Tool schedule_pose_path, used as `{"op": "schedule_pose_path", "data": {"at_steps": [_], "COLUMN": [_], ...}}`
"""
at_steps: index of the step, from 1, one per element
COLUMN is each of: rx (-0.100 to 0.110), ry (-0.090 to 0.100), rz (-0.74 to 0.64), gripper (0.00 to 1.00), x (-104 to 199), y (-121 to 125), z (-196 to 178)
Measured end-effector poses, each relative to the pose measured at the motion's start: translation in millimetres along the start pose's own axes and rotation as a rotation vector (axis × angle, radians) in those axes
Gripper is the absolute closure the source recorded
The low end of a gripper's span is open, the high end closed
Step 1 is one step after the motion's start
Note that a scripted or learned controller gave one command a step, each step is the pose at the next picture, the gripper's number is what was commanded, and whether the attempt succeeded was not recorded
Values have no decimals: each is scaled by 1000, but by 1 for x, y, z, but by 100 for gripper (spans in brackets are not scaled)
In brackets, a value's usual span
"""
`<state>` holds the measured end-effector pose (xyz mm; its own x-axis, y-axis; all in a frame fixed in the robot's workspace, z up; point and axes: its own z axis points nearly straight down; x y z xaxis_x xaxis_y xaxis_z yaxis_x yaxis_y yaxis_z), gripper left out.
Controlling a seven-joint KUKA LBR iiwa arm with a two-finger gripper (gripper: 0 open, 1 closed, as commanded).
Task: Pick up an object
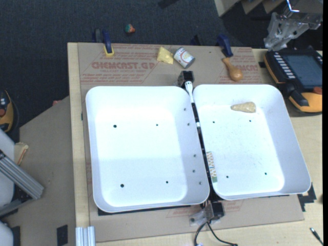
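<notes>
The tan lump lay alone in the right bin, close to its far wall and a little toward the far right corner, clear of the side walls, and it was the only thing in either bin you could have gone for. By my reading you were at the very start: the approach had not begun, and nothing was lifted. The grey metal assembly at the top right, which I take for the gripper, hung outside the bench, well apart from the lump, and whether it was released or clenched you could not tell from this angle. The next move called for bringing it in over the far end of the right bin, lining up above the lump, then descending; the lump looked low and flat, so you needed a deep, centred descent. The nearby far wall could have crowded one side of the grasp. The left bin offered no target. Beyond the bins, on the board, sat a yellow wedge, a small box and a brown-handled thing, none in your path; a black pendant lay under the likely entry line.
</notes>
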<state>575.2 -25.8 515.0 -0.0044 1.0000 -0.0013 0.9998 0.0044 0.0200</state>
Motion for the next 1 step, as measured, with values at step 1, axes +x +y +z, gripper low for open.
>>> {"op": "schedule_pose_path", "data": {"at_steps": [1], "rx": [31], "ry": [2], "rz": [3], "gripper": [100], "x": [16], "y": [12], "z": [108]}}
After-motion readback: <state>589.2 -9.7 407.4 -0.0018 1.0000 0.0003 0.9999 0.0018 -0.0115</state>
